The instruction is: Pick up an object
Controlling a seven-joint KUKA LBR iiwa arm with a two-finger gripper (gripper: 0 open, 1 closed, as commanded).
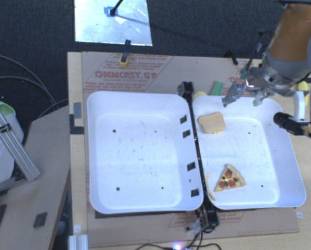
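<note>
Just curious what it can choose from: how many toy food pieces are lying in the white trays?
2, both in the right tray: a bread piece near its far left corner, and a pizza slice near its front edge.

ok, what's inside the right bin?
Right bin holds a tan bread-like piece near its far left corner and a toy pizza slice near the front. The gripper covers part of the far rim.

Robotics laboratory test cell, seen from above.
A grey-and-orange industrial arm [293,46] reaches over two shallow white bins [140,155] set on a printed cardboard sheet [129,72] on the counter [46,155]. Loose cables [20,74] trail across dark carpet [25,20], an aluminium extrusion strut [12,139] leans at left, and a reflective metal plate [113,14] lies behind.
</note>
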